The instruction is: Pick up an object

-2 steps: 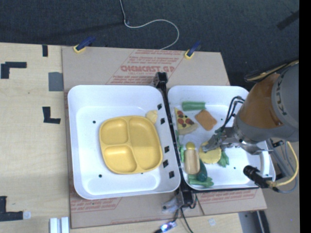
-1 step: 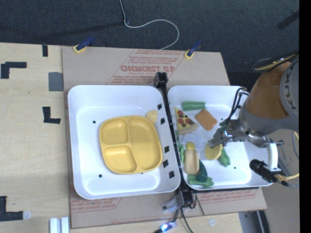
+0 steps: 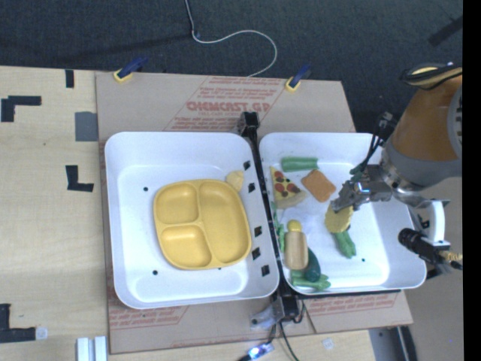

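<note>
Around the yellow tray (image 3: 201, 224) the left bin (image 3: 124, 201) has free floor on all sides. Right of the tray, toy food crowds the right bin (image 3: 398, 273).

Slanted overhead view of both bins (image 3: 120, 201)

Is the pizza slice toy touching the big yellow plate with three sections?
Apart. In the camera view the pizza slice toy lies in the right white bin, while the yellow three-section plate sits in the left bin, with the bin walls between them.
</note>
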`<state>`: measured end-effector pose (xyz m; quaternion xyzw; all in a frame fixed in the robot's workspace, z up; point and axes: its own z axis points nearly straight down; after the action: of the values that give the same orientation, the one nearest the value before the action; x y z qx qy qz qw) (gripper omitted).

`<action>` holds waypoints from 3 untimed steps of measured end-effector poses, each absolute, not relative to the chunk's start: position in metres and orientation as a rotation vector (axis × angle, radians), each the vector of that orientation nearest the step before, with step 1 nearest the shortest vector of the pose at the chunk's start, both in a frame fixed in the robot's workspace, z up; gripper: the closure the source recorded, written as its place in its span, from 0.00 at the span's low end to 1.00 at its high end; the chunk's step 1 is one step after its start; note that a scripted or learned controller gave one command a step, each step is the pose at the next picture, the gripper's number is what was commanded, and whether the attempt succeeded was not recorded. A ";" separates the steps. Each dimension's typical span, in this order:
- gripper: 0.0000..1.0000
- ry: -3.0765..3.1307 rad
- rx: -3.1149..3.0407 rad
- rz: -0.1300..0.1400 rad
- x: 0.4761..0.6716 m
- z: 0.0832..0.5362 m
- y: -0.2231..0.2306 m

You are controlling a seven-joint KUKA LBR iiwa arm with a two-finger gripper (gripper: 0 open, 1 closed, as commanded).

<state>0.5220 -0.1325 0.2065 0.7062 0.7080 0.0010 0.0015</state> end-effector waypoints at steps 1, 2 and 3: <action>1.00 2.224 2.219 0.000 0.522 0.225 -0.132; 1.00 2.227 2.214 0.003 0.576 0.230 -0.103; 1.00 2.223 2.219 -0.003 0.592 0.213 -0.092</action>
<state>0.5919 -0.0924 0.2131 0.7064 0.7078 -0.0010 0.0001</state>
